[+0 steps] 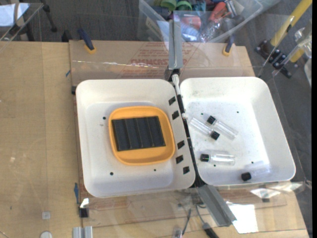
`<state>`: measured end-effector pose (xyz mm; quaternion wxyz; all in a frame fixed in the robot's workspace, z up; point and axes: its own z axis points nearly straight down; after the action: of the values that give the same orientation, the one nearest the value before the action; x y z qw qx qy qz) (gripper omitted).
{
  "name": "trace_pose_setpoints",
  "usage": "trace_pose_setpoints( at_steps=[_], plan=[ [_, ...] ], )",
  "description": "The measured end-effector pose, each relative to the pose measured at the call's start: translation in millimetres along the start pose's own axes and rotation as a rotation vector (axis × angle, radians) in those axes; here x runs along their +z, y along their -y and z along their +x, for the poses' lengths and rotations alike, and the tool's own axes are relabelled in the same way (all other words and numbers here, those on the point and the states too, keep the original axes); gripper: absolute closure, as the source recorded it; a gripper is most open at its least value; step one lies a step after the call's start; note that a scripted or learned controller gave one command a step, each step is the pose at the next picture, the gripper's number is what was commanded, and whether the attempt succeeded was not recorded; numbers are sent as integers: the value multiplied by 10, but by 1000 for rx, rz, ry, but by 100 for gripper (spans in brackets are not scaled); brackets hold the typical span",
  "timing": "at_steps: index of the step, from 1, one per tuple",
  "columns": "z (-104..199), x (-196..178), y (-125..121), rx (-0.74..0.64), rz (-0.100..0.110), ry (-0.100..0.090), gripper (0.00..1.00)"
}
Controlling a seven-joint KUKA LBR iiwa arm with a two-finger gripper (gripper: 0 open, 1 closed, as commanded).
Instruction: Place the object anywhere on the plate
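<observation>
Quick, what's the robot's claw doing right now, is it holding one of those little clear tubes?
Claw: cannot be told. The clear tubes lie in the right bin, and the orange plate sits in the left bin.

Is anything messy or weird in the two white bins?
A little. In the right bin, three clear tubes with black caps lie scattered at different angles, and one small black cap sits loose near the front edge. Dark specks dot that bin's floor. The orange plate in the left bin sits neatly.
</observation>
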<state>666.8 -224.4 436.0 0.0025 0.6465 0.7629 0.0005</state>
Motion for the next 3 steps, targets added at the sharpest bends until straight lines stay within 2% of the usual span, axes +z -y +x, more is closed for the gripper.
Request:
trace_pose_setpoints(
  at_steps=[3],
  plan=[
    [-4, 2, 2, 152, 0, 0, 100]
  ],
)
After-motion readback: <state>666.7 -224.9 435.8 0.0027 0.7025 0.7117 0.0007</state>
